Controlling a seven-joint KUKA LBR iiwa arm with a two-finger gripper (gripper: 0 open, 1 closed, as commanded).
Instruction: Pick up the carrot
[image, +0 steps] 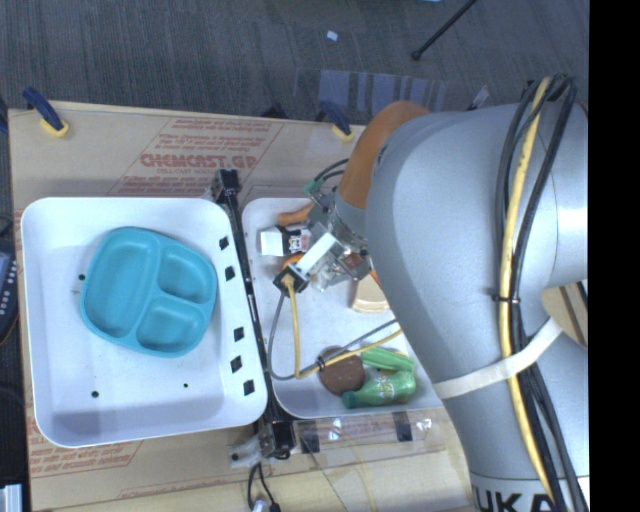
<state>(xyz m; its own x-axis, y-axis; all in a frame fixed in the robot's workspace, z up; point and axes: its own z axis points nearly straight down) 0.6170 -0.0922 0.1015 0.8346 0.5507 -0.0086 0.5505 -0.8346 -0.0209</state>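
Observation:
The carrot (294, 213) is a small orange piece at the far end of the right bin (312, 402), close to its back wall. Part of it is hidden behind the wrist. My gripper (343, 262) hangs low over the far half of that bin, just right of and nearer than the carrot. The big grey arm covers the bin's right side.
A white card with dark print (274, 242) lies beside the carrot. A tan wedge (367, 293) sits below the gripper. At the near end are a brown round thing (342, 375) and a green bottle (384, 387). A blue divided plate (148, 290) rests in the left bin (60, 400).

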